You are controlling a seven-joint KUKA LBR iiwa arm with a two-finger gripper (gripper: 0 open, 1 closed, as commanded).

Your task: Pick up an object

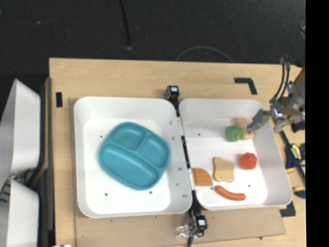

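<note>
- Gripper (255, 122) sat at the right bin's (267, 189) upper right corner, reaching in from the right side, grey finger angled down and to the left.
- Couldn't tell whether it was apart or together, too small and blurry at that angle, so no call on that, and nothing looked held.
- Closest pickable stuff was right there: a tan roundish item (242, 123) just beside the tip and a green ball (233, 133) touching or nearly touching it, a bit left and below the tip.
- So the move I'd guess turned on a short drop down-left, since both of those lay just off the tip toward the bin's middle.
- Farther down in the same bin: red tomato-like piece (248, 160), bread slice (223, 169), orange toast wedge (202, 177) by the divider, and a sausage (230, 193) lying long-axis roughly left-right near the front wall.
- Left bin (87, 199) had a teal divided plate (134, 155) with 3 compartments, well apart from the arm.
- No brands, labels or readable writing anywhere I could make out.
</note>
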